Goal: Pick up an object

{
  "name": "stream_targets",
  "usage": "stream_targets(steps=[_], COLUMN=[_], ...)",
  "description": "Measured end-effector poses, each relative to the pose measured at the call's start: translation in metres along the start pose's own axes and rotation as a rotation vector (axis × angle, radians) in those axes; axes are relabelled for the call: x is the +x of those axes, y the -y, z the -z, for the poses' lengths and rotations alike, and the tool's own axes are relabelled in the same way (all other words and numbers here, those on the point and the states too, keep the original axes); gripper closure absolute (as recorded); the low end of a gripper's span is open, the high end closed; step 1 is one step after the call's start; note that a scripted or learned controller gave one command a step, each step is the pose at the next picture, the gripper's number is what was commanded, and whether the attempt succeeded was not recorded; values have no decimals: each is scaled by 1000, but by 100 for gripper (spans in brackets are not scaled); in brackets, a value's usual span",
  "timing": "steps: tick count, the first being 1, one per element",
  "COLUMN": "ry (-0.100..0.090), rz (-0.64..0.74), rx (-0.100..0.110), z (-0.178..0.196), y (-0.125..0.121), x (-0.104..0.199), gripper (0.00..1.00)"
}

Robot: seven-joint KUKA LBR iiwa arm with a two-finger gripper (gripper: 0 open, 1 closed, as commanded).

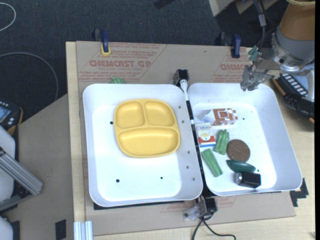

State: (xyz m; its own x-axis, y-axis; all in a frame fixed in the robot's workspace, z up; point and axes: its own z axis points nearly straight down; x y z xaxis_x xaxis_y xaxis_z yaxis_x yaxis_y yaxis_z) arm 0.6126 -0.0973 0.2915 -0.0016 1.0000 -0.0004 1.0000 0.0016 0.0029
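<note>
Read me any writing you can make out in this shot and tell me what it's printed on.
"CHEMCAST G P": red print on the brown board behind the left bin.
"CHEM...": the same red print at the board's right end, cut off by the tool.
Small carton and orange-and-white packet in the right bin: print too small to read.

Bench (pixel 150 59) under two white bins (pixel 100 134)
</note>
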Motion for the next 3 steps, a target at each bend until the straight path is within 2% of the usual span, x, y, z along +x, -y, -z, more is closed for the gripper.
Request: stream_targets(steps=[1,2,3], ry=[-3,-4,-2], rz=[-1,4,2], rx=[9,10,9], z=[-10,-16,-37], y=[70,136,134], x=[25,84,116], gripper=[100,100,100])
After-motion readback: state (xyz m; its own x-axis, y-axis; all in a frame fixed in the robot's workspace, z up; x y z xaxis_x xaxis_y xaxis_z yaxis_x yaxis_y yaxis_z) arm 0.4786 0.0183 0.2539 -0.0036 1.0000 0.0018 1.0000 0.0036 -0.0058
